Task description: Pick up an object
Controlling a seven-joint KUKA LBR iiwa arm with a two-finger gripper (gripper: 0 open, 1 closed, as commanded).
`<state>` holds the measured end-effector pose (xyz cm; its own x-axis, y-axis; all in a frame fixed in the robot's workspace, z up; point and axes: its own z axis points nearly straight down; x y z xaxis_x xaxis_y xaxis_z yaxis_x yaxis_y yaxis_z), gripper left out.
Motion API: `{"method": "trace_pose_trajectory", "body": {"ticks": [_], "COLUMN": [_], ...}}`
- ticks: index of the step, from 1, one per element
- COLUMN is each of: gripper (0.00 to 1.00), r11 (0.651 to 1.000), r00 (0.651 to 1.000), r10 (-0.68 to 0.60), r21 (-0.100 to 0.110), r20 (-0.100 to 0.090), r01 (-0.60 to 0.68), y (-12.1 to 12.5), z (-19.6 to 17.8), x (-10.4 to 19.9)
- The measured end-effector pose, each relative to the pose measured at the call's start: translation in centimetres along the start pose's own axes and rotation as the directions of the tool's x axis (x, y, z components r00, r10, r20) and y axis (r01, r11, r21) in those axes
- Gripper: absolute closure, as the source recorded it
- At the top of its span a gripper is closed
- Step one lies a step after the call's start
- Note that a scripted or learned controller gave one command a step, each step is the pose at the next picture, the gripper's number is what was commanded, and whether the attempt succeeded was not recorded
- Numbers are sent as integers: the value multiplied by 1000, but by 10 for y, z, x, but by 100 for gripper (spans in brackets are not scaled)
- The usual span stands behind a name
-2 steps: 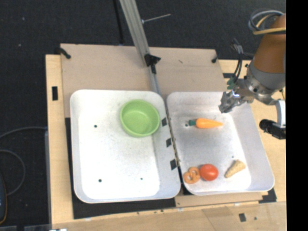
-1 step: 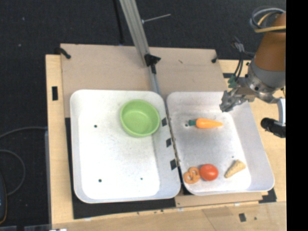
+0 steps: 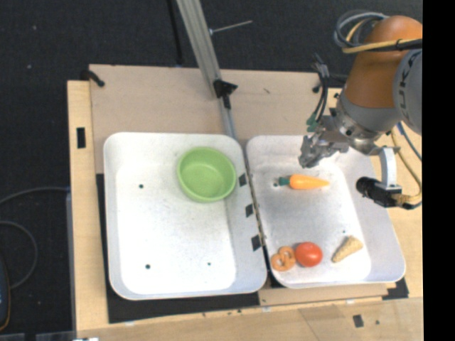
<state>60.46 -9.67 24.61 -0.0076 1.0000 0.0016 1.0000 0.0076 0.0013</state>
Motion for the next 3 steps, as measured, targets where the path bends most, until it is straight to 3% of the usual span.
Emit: {"method": "trace_pose_trajectory", "body": {"ticks": [3], "gripper": [100], "r11": [1000], "r00": [1000], "r10": [0], "r21": [0], "r20": [1], "r01": [0], "y": [-1], "z": [7], "x": [159]}}
